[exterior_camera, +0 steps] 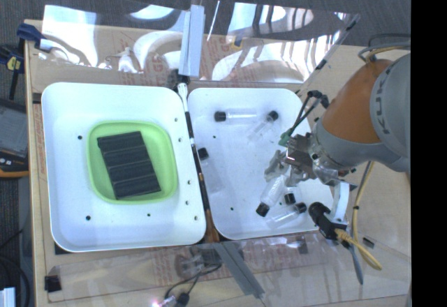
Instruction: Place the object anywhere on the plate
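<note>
Clear vial [271,194], black cap

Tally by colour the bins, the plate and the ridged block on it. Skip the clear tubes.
White bins: 2
Green plate: 1
Dark ridged block: 1
Total: 4

Bright, even overhead light, white glare streaks on the clear rear panel [209,26], soft shadows

The grey arm [380,117] with its orange band reaches in from the right, wrist bent down, tool [285,167] pointing left and low.
</note>
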